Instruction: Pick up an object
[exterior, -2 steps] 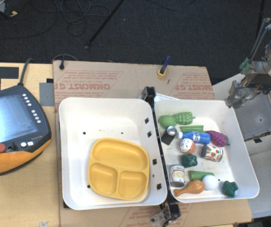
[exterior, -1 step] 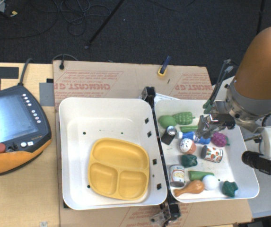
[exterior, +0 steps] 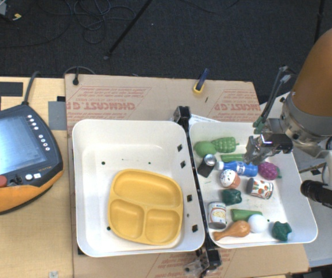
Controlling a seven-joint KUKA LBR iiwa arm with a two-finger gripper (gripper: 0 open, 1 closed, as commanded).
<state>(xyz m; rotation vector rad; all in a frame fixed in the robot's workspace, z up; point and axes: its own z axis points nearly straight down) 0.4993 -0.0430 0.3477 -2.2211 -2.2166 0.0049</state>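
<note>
The right bin [exterior: 305, 196] holds several small toys. Among them are a knobbly green fruit [exterior: 218, 146], a blue bottle [exterior: 241, 168], a purple grape bunch [exterior: 268, 170], a round face-painted ball [exterior: 229, 179] and a red and white can [exterior: 260, 188]. Nearer the front lie a labelled tin [exterior: 217, 215], an orange drumstick [exterior: 233, 230], a white ball [exterior: 258, 223] and a dark green piece [exterior: 280, 230]. My gripper [exterior: 254, 154] hangs over the bin's upper middle, just above the blue bottle and beside the grapes. I see no toy held in it.
The left bin [exterior: 96, 143] carries a yellow divided plate [exterior: 145, 204]. A handheld control pendant [exterior: 15, 152] lies on the bench at far left. Cardboard [exterior: 154, 100] sits behind the bins. The arm's grey and orange body [exterior: 319, 91] looms over the right bin's far right corner.
</note>
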